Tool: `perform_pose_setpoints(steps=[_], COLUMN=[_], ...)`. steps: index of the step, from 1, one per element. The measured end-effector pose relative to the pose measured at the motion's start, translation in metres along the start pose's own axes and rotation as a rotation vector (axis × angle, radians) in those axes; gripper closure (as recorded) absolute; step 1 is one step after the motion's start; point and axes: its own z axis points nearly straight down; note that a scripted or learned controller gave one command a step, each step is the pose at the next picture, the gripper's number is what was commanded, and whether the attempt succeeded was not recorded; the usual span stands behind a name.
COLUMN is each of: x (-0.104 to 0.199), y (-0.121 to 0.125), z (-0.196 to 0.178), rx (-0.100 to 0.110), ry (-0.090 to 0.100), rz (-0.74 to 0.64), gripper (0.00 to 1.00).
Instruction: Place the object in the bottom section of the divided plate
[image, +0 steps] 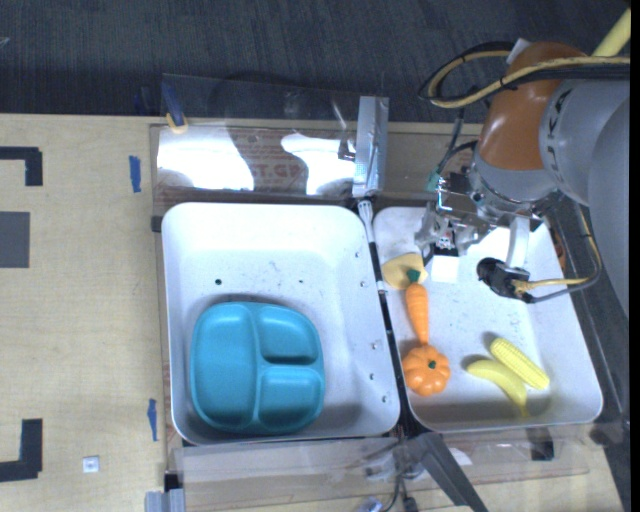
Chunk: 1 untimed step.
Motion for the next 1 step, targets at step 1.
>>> perform_pose_setpoints(steps=[1], x=[0.0839], y=[0.0068], z=[-0.0003], rx=[-0.003], ry=[0.000], rz=[0.169], gripper=[1.00])
